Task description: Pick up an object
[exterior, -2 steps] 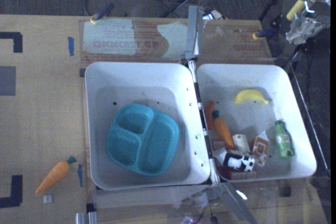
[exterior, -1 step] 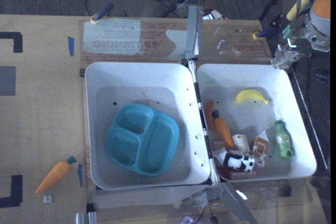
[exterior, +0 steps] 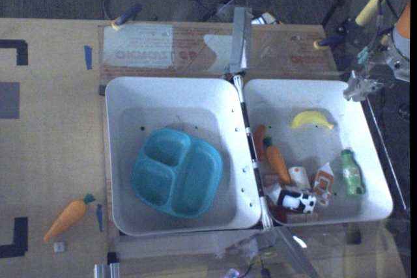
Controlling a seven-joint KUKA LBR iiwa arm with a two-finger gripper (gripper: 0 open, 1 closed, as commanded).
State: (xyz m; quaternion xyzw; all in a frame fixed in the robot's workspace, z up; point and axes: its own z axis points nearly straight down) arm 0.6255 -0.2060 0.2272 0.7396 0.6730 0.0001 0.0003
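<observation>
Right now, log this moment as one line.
gripper: over right bin far corner, holding nothing | banana, bottle, carrot: right bin | tray: left bin

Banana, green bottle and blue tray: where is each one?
banana (exterior: 311, 120), camera view, middle of its yellow curve, right bin.
green bottle (exterior: 351, 175), camera view, on its body, right bin's right side.
blue tray (exterior: 177, 171), camera view, central divider, left bin.

Camera: one fixed view, placed above the desk.
Direction: it looks down at a slant, toward 12 o'clock, where dark floor appears.
Distance: medium; both white bins fit in, left bin and right bin.
Arm side: enters at 2 o'clock.
</observation>
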